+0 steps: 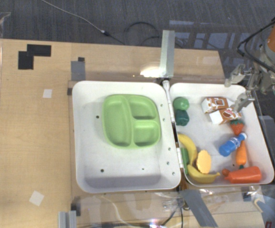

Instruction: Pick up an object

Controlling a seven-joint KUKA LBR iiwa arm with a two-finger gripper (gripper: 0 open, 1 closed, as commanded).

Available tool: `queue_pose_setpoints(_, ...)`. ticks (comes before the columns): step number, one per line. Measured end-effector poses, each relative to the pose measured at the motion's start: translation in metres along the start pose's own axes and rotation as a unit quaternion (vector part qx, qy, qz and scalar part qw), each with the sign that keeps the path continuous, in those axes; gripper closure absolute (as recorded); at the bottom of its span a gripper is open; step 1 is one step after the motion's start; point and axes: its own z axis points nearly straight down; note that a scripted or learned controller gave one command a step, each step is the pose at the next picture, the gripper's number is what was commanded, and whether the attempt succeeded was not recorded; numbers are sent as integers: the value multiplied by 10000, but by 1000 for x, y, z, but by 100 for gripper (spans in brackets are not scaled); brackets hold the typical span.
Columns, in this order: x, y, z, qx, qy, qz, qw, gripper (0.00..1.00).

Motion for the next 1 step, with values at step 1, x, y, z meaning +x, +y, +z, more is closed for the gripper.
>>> queue_pose_setpoints(1, -9, -12, 131, 38, -132, -865, 9962, 0)
